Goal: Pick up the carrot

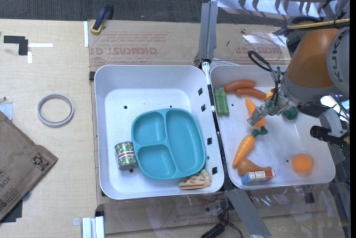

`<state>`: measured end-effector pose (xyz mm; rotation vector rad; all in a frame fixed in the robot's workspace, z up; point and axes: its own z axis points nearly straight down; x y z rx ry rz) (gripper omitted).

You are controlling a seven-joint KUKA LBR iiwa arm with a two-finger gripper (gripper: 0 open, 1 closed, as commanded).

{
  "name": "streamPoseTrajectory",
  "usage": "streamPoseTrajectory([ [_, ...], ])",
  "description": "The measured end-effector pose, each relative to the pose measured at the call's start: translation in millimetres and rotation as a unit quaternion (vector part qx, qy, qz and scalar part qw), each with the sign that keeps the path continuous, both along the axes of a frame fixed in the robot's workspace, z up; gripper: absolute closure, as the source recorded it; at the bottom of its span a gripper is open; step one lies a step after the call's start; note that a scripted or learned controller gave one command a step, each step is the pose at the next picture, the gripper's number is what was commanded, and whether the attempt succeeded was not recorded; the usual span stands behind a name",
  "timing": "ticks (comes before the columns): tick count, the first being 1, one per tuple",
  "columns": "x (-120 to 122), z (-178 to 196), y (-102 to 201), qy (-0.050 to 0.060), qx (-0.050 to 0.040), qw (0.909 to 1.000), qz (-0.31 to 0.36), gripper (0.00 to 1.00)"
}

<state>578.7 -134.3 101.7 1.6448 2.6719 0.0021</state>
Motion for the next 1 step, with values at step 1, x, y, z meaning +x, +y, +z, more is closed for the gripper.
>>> streamPoseTrajectory([
  [1, 21.8, 89.9, 73.2, 0.002, 0.0001, 0.9997, -0.025, 1.0],
])
